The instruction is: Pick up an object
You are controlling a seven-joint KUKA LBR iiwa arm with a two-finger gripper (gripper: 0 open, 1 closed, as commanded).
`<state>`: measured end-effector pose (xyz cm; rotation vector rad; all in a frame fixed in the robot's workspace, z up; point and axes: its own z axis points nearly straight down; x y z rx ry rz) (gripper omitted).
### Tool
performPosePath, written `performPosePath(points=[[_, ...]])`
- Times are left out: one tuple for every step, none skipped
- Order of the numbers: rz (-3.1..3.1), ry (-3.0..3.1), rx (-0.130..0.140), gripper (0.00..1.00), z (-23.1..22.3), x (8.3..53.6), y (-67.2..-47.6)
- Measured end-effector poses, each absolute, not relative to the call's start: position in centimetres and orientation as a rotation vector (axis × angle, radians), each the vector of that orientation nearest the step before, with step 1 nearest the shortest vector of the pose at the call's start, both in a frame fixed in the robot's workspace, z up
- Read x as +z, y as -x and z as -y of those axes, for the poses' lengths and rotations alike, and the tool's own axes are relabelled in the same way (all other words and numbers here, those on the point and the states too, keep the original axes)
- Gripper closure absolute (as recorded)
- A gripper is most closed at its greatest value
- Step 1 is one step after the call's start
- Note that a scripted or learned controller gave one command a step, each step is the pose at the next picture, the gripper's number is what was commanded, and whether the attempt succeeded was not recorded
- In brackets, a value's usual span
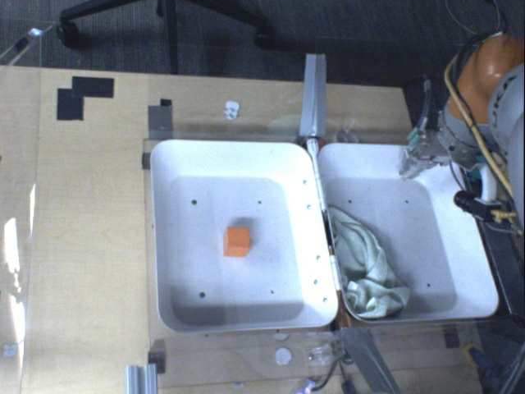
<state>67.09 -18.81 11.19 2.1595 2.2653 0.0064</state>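
Note:
A small orange cube (237,241) lies near the middle of the left bin (176,179). A crumpled pale green cloth (365,265) sits against the left wall of the right bin (443,220), reaching to its front corner. My gripper (413,161) hangs over the right bin's back right corner, far from both objects. Nothing shows between its fingers.
A metal divider post (312,97) stands at the back between the two bins. The arm's cables (480,150) run along the right bin's right rim. A chair base (168,2) stands on the floor beyond the bench.

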Motion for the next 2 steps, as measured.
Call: performPosePath(points=[[-2.267, -2.148, 0.010, 1.00, 18.7, 12.5, -67.3], [-2.113, -2.317, 0.007, 1.00, 16.6, 19.6, -67.1]])
